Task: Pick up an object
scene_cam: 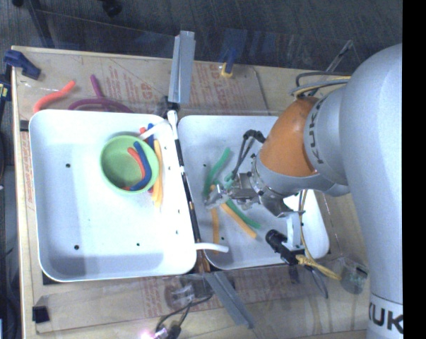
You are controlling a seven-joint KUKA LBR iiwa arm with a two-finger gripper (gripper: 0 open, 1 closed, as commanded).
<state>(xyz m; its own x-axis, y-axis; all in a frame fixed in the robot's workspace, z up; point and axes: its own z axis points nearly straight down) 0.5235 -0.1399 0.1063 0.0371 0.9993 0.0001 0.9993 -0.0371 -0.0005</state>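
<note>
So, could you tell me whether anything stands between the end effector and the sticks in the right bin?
Nothing visible does. The end effector is down in the right bin, right at the loose green stick and orange sticks on its floor. The green bowl sits apart in the left bin.

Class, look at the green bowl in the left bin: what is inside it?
Inside the green bowl lies a curved red piece. A blue piece and orange sticks hug its right rim. Whatever sits beneath these pieces is covered.
</note>
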